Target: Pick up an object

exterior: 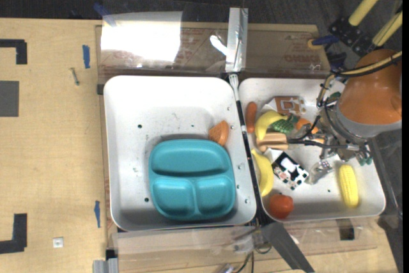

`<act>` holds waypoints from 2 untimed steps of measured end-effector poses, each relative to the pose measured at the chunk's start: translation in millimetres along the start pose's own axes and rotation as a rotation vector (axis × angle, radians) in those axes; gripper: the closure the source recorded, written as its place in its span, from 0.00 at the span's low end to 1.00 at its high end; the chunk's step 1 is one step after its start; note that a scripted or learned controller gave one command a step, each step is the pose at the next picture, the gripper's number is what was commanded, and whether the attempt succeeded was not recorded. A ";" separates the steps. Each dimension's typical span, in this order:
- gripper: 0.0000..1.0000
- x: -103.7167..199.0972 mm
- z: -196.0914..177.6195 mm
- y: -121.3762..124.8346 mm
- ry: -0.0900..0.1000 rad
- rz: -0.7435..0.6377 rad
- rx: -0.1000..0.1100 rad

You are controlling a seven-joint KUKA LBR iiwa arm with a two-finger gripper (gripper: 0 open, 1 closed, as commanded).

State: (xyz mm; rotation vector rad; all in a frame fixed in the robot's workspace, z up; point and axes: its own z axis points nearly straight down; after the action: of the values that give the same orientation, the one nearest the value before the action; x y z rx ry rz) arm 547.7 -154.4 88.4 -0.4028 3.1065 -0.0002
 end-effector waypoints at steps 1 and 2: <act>0.00 -90.1 0.3 -10.4 0.029 -0.130 -0.007; 0.00 -76.4 1.4 -26.5 0.003 -0.217 -0.001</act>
State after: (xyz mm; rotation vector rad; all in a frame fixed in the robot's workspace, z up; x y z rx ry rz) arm 628.3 -160.6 87.7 -0.7377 3.0480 -0.0007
